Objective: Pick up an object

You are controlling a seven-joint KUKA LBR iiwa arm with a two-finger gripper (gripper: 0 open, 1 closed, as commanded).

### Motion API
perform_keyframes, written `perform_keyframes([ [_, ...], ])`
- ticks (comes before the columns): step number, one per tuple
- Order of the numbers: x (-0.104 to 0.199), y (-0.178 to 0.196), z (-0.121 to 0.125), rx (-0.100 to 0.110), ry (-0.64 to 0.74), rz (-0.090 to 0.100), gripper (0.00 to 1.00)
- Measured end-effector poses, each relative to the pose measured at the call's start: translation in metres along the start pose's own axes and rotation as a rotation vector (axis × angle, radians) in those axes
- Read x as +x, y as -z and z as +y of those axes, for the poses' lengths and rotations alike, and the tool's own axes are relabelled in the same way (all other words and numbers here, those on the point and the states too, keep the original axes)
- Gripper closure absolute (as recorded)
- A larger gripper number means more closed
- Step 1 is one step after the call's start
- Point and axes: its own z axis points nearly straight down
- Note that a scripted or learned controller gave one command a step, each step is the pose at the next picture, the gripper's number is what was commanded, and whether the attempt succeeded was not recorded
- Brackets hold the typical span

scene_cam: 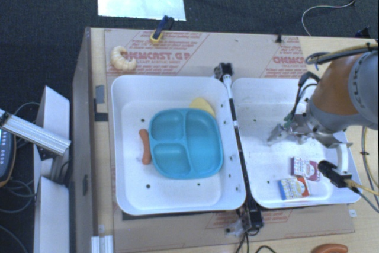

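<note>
The small red-and-white packet (305, 166) and the blue-and-white one (294, 188) lie flat near the front right corner of the right bin (260, 127), just beside each other. My claw (279, 134) hangs low over that bin's floor, to their left and apart from them; whether it is apart or together I cannot tell. In the left bin (130, 145) sits a blue divided plate (185, 143), a sausage (145, 146) at its left, something yellow (203, 105) behind it.

Red lettering on the cardboard sheet (195, 50) beneath the bins reads roughly "CHEMCAST GP", repeated.
</note>
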Motion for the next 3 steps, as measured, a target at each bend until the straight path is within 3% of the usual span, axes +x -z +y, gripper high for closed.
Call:
perform_keyframes([
  [1, -0.038, 0.102, 0.022, -0.005, -0.001, -0.003, 0.00],
  [2, -0.061, 0.001, 0.016, -0.002, -0.001, -0.001, 0.00],
  [3, -0.062, 0.011, 0.017, -0.004, 0.000, -0.002, 1.00],
])
